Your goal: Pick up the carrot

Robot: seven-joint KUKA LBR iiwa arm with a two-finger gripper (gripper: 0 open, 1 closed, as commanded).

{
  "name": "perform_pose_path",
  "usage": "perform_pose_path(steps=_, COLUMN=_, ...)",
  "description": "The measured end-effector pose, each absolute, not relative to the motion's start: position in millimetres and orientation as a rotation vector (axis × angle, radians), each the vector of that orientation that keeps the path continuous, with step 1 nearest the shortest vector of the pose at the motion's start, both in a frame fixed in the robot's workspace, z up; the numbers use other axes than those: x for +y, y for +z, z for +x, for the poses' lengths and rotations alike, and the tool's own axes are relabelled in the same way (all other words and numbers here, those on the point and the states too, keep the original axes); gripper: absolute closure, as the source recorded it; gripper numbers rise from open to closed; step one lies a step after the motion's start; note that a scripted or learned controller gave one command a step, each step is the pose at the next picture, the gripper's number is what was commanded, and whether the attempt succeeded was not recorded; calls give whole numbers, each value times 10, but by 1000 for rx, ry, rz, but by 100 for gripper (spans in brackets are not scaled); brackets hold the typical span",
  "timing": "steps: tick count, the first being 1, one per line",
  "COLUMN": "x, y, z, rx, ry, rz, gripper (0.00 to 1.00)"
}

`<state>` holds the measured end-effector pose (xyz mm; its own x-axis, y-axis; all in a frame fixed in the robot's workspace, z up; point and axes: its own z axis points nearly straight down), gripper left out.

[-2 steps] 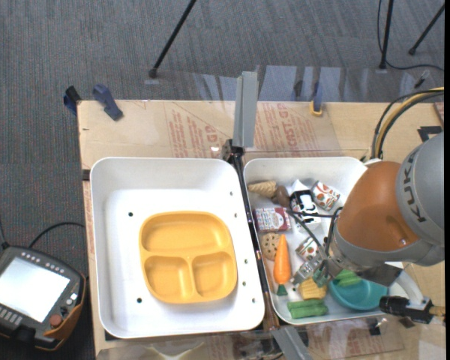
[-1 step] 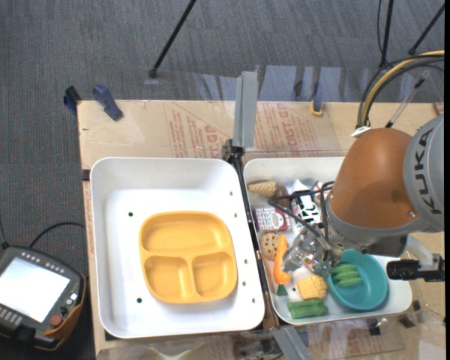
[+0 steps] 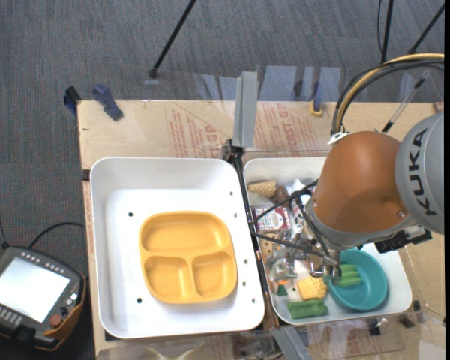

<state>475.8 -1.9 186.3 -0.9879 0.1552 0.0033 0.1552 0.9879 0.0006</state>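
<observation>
Two bins sit side by side on my bench. In the left bin a divided tray lies near the middle. My arm reaches over the right bin from the right, with my gripper low among the clutter there. A bowl sits at that bin's near right, holding a small item. Left of the bowl lie a block and, nearer the front wall, a long piece. The carrot lies just beside my gripper, on its near side. A packet lies toward the rear.

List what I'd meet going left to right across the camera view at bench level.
Handheld control pendant → left white bin → yellow divided tray → right white bin, with the tool over its jumble of toy food → teal bowl.
</observation>
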Motion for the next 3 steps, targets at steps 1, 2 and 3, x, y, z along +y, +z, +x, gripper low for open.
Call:
perform_pose_path(steps=1, x=-526, y=2461, z=4770, rx=-3144, ry=0, rz=17, gripper=100)
perform_pose_path(steps=2, x=-520, y=2449, z=4766, rx=-3142, ry=-2, rz=18, gripper=0)
perform_pose_path(steps=3, x=-185, y=1846, z=4910, rx=-3125, ry=-4, rz=257, gripper=0)
